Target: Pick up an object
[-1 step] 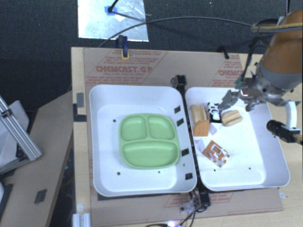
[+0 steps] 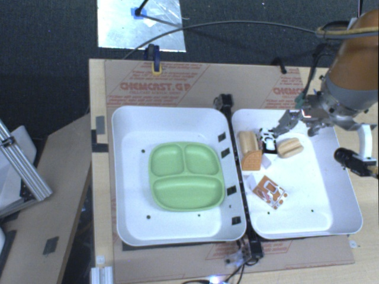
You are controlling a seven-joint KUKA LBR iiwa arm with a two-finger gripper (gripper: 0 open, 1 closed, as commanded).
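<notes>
1. I'm seeing the gripper (image 2: 288,120) hanging over the right bin (image 2: 331,218); I can't tell its state.
2. I'm targeting the tan block (image 2: 290,147) just below it: probably light, stiff.
3. I'm pinching across its short sides.

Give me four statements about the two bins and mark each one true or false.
1. The green divided plate lies in the left bin. True.
2. The gripper hangs over the left bin. False: it is over the right bin, near its far side.
3. The patterned orange packet lies nearer the camera than the tan wooden blocks. True.
4. The green divided plate is stacked with blocks. False: its compartments hold nothing.
</notes>
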